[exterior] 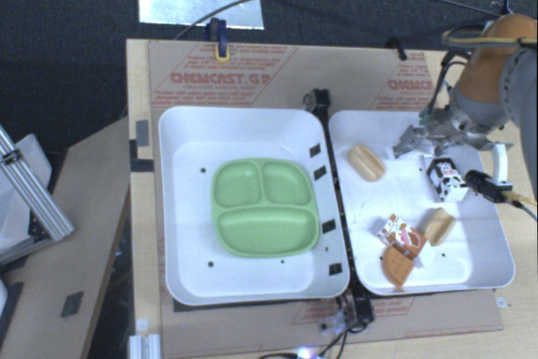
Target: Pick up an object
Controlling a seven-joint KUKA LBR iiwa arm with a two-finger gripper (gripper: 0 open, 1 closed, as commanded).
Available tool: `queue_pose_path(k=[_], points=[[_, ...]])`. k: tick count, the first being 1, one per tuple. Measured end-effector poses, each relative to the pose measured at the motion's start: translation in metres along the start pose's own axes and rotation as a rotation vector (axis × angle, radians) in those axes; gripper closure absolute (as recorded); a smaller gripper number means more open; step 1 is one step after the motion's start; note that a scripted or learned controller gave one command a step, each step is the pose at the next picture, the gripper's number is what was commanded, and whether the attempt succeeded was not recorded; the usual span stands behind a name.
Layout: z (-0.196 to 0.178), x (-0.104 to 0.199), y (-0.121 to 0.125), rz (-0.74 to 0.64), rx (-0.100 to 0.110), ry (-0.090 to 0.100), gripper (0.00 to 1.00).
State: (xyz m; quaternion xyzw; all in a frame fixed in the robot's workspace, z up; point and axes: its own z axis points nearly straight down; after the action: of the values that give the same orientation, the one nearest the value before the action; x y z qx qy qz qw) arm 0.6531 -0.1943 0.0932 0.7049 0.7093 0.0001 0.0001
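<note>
The gripper hangs over the far part of the right bin, with its two metal fingers spread apart and nothing between them. The grey arm with its orange band comes in from the right side above it. Just beside the gripper, toward the near right, lies a small black and white toy that looks like a cow, not touched by the fingers. To the left of the gripper a tan bread roll lies on the bin floor. Nearer to me there is a second, smaller tan roll, and close to it a red and white packet touching an orange-brown waffle piece. In the left bin a green divided plate lies flat in the middle.
</note>
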Motion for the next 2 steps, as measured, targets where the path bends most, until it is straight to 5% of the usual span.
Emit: queue_pose_path(k=[1, 2], points=[[-0.015, -0.001, 0.002, -0.002, -0.006, -0.002, 1.0], [-0.059, -0.002, 0.0, 0.001, -0.005, -0.002, 1.0]])
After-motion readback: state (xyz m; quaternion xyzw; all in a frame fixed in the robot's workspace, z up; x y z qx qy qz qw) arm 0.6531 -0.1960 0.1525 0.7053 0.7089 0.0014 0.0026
